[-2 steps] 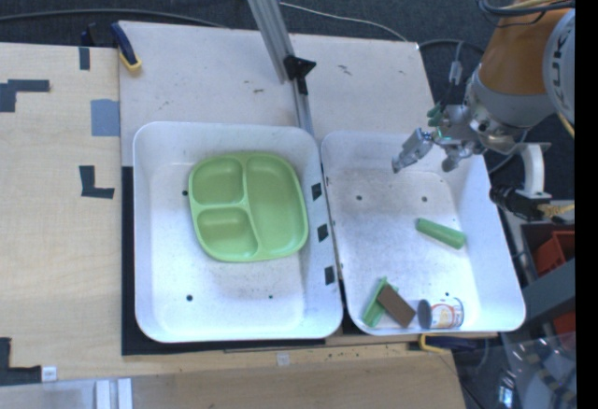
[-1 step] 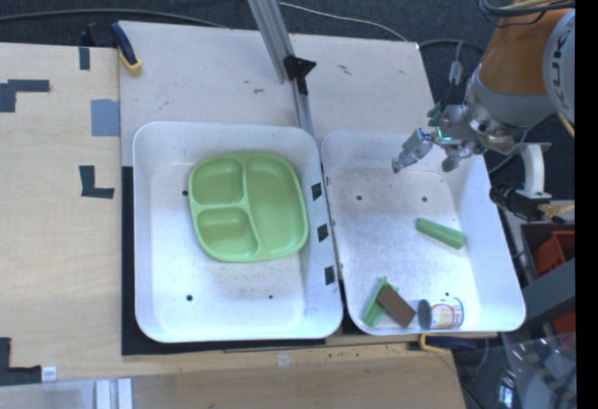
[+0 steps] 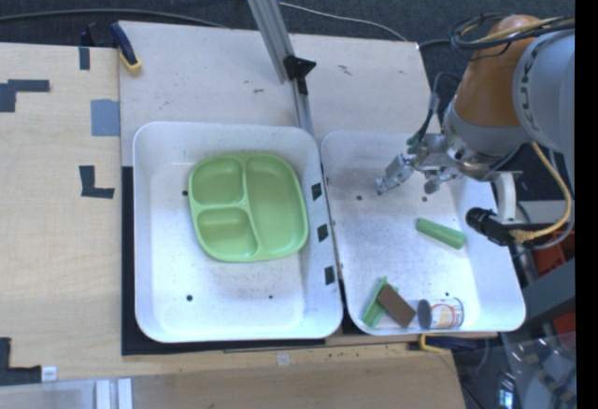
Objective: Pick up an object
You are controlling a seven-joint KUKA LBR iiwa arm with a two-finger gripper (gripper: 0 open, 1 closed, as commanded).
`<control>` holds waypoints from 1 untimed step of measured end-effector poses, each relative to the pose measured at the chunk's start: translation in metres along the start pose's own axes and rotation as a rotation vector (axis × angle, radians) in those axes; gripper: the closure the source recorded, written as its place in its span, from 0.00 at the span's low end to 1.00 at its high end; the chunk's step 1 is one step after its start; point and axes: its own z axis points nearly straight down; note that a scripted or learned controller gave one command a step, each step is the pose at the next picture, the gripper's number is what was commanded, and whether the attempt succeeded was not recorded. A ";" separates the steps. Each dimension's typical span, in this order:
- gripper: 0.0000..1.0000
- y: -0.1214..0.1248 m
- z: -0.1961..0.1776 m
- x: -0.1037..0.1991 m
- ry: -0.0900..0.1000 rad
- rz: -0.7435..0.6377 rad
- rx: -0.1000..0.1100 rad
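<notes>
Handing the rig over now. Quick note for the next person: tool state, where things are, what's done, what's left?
Tool: over the upper part of the right bin, with nothing seen between its fingers; open or shut can't be told from this view.
Right bin: green block near the right side; at the near edge, a green and brown piece and a small can lying on its side.
Left bin: green divided plate.
Done: no pick yet.
Left: grasp and lift one object; the green block is probably the closest to the tool.
</notes>
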 end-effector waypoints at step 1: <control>0.00 0.004 0.047 -0.004 -0.001 0.000 -0.001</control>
